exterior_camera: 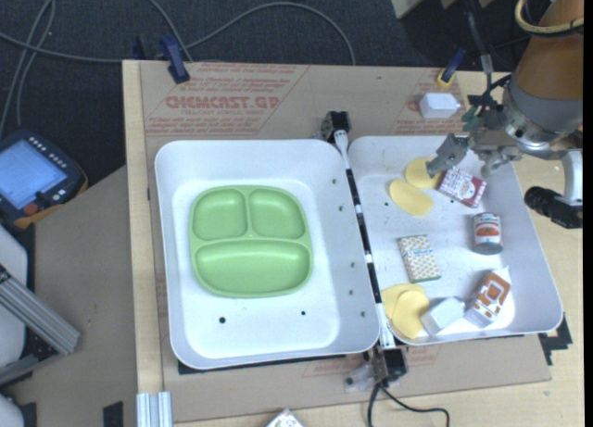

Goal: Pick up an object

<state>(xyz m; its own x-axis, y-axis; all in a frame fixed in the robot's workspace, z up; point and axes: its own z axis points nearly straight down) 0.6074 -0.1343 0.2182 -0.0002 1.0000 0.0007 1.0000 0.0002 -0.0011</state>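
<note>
- Camera view: arm (547, 55) comes in from 3 o'clock and sits over the right bin (542, 309), at the bin's 12–1 o'clock corner.
- Gripper (466, 158) is low over the red packet (462, 187); one grey finger (451, 153) shows on the near side, pointing toward the yellow discs.
- Claw state: looks spread fairly wide, though the far finger blends into the wrist hardware, so take that loosely. Nothing visibly sits between the fingers.
- Red packet lies flat on the bin floor, just beside the upper yellow disc (419, 173); a second disc (410, 197) overlaps it at 6 o'clock.
- Other candidates, all resting in the right bin: can (486, 232) at 3 o'clock, patterned card (419, 257) mid-bin, orange carton (490, 295) at 5 o'clock, yellow pair (405, 309) with a white block (445, 315) at 6–7 o'clock.
- Left bin (176, 175) holds a green tray (250, 240).
- Progress: my read is approach done, grasp not yet made. Left to do: close on the packet, lift clear.
</note>
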